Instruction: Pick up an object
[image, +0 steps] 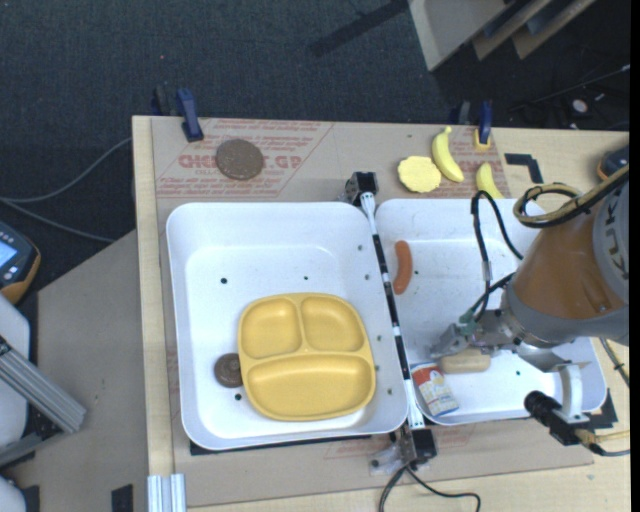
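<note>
I see the arm (565, 275) reaching in from the right, low over the right bin (440, 225). The gripper (470, 340) sits down near the bin floor, just above a tan oblong object (466, 363) lying flat. Can't tell how the gripper is set, or whether it touches that object; the wrist covers too much.

Right bin contents: a small red-and-white packet (434, 390) in the near left corner, tight against the left wall and near the front rim, just beside the tan object. A hot dog sausage (402, 267) lies along the left wall further back, with open floor around it on the right side. Middle of this bin's floor is bare white between sausage and gripper.

Left bin (200, 250): a yellow divided plate (305, 355) takes the front centre, its front edge close to the front rim. A brown round disc (229, 371) sits touching the plate's left edge. Back half and left strip of this bin are open floor.

On the bench (150, 300) behind the bins: a brown disc (239, 158), a yellow flat piece (419, 174), a banana (447, 155), and a second yellow piece (489, 180) near the black cable (488, 240).
</note>
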